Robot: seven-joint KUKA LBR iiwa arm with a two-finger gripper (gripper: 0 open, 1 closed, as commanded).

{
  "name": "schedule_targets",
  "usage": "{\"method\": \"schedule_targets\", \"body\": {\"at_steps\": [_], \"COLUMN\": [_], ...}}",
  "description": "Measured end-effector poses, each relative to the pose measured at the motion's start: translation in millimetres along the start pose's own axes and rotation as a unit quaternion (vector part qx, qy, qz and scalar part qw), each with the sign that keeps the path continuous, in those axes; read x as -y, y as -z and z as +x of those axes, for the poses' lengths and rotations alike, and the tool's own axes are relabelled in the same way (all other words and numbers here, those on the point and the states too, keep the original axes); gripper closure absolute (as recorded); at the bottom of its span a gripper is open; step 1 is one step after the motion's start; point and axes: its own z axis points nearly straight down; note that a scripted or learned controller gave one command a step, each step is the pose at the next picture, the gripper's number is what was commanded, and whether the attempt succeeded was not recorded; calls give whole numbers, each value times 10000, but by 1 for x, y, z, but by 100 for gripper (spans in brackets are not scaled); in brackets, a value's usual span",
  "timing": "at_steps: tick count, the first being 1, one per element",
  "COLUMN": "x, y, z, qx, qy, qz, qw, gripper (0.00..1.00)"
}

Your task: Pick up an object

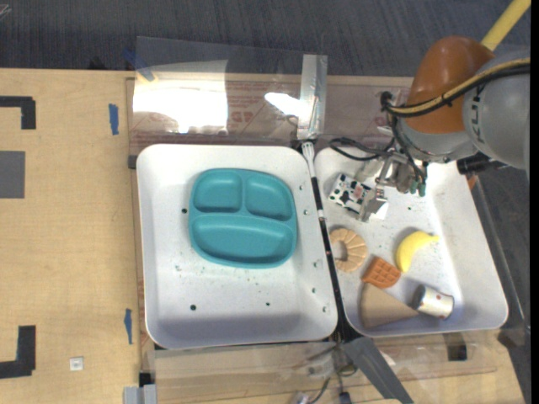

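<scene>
The gripper (pixel 381 194) hangs low in the right bin (pixel 472 217), and whether it is open I cannot tell. A small patterned card (pixel 347 190) lies just beside it toward the divider, apparently touching. The lemon (pixel 414 247) and waffle (pixel 381 273) sit nearer the bench's front.

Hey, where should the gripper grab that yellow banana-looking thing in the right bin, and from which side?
Probably across the middle of the yellow banana, coming straight down from above. It lies flat on the floor of the right bin, and its curved body looks narrowest across its width, so the fingers should span that. The orange waffle piece sits close at its lower left, so approach from overhead rather than that side.
</scene>
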Motion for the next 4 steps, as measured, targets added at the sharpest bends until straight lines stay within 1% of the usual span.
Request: {"method": "schedule_targets", "body": {"at_steps": [1, 2, 3, 4], "x": [-2, -8, -25, 2], "y": [20, 91, 87, 86], "z": [-6, 59, 98, 161], "qx": [118, 83, 48, 63], "qy": [15, -2045, -2783, 678], "qz": [-5, -25, -18, 0], "qw": [9999, 9788, 9605, 9977], "gripper": [100, 100, 100, 100]}}
